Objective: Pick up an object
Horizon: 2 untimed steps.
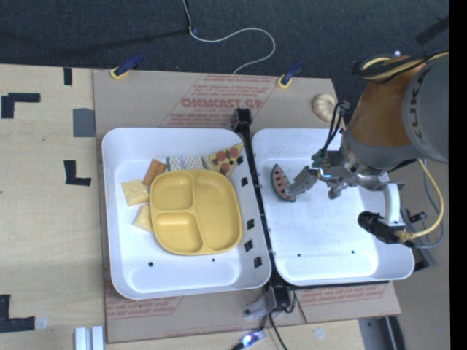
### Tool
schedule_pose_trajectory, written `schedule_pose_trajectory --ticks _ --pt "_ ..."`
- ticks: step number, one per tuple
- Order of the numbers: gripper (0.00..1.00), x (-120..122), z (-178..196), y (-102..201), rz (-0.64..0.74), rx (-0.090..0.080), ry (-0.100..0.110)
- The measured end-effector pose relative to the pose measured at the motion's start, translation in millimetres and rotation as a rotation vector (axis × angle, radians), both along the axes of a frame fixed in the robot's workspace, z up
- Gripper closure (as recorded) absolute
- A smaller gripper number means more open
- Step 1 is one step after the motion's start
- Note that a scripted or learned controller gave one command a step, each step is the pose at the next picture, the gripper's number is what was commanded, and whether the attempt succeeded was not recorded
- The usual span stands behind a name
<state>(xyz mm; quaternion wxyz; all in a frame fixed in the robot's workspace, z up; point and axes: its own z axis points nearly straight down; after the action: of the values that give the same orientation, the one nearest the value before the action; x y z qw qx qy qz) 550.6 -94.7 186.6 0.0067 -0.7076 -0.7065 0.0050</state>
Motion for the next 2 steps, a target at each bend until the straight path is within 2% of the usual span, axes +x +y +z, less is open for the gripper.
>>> schedule_pose_trajectory --ticks 1,2 --pt "0.0 3.2 7.5 0.1 0.003 -0.002 -0.015" --pt "0.0 7.0 -53.2 -5.5 0.002 -0.003 -0.011"
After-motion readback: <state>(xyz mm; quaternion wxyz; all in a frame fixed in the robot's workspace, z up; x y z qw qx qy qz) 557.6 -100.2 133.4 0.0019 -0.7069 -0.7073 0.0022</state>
